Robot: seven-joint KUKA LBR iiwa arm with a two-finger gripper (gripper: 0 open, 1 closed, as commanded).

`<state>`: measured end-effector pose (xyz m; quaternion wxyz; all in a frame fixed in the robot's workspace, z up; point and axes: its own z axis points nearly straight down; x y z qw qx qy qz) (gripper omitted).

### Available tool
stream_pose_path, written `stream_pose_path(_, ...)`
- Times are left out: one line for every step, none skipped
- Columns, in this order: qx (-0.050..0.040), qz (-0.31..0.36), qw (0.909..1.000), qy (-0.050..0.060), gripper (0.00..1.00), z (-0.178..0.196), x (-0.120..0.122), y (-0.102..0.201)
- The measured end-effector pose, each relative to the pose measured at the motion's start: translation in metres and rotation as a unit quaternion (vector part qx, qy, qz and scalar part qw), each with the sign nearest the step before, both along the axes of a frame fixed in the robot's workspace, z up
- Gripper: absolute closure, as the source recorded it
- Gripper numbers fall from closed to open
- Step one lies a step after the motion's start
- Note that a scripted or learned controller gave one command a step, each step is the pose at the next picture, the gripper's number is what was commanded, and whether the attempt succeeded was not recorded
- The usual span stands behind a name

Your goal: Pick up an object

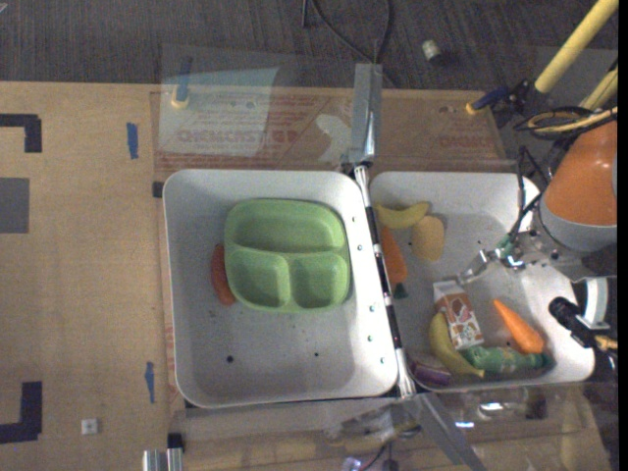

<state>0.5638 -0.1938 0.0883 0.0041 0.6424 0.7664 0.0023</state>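
End effector (pixel 488 263): over the right bin (pixel 496 189), near its right wall, above bare floor in the bin's upper-right part; it holds nothing, and I cannot tell whether it is spread or pressed together. The arm (pixel 581 194) enters from the right, its orange band above that wall.

Taken left to right from the divider between the bins (pixel 378 263):

Left bin (pixel 186 292): a green divided tray (pixel 287 253) sits in the upper middle. An orange piece (pixel 221 275) lies against the tray's left edge. Open floor runs along the lower half of this bin.

Right bin, against the divider: an orange carrot-like piece (pixel 392 253) lies lengthwise along the wall. A small banana (pixel 402 214) is at the upper left, with a pale potato-shaped item (pixel 428 238) just right of it.

Lower part: a purple item (pixel 432 373) lies at the bottom edge. A yellow banana (pixel 442 346), a small carton (pixel 459 319) and a green item (pixel 505 361) crowd together. A carrot (pixel 517 327) lies right of the carton, below the end effector.
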Motion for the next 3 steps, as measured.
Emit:
stream_pose_path(-0.0025,0.165,0.9864,-0.002,0.00,0.001,-0.060,0.043)
stream_pose_path(-0.0009,0.214,0.9769,0.003,0.00,0.128,-0.083,0.028)
stream_pose_path(-0.0019,0.243,0.9700,0.002,0.00,0.011,-0.084,0.014)
